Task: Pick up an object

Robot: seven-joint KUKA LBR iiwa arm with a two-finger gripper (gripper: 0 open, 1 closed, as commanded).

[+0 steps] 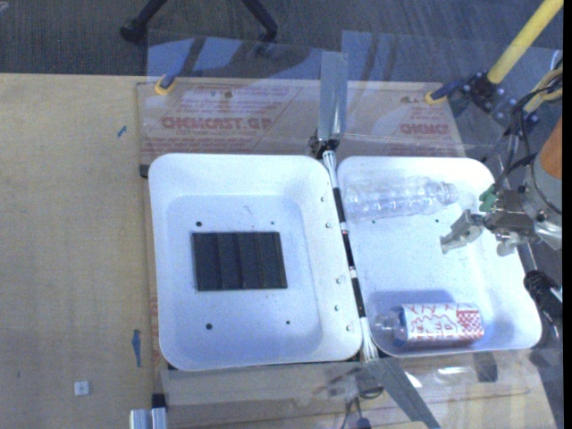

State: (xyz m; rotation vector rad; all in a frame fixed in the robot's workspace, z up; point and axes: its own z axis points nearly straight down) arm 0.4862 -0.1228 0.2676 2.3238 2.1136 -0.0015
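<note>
Nearest the camera, along the lower edge of the right bin [509, 333], a can [438, 323] with a red-and-white printed label lies on its side, its length running left to right and its silver end pointing toward the divider between the two bins. It rests against the bin's near wall and nothing touches it.

To its left, the left bin [174, 195] holds a dark ribbed rectangular pad [239, 260] lying flat near the middle of the floor, well apart from the walls.

Farther back in the right bin, the gripper [466, 231] hangs over the right-hand part of the floor, between the can and the far wall. Its pale metal fingers [456, 232] point leftward and downward and stand spread apart, with nothing between them. The wrist behind it reaches in from the right edge, nearly level, with cables and black fittings around it and an orange patch of the arm [556, 155] just above at the frame's edge.

Beyond the gripper, a clear plastic bottle [400, 196] lies on its side along the far wall of the right bin, its length running left to right. Its right end sits near the gripper, but the two are apart.

Behind both bins, on the wooden counter [63, 239], transparent panels bearing red lettering stand upright.
</note>
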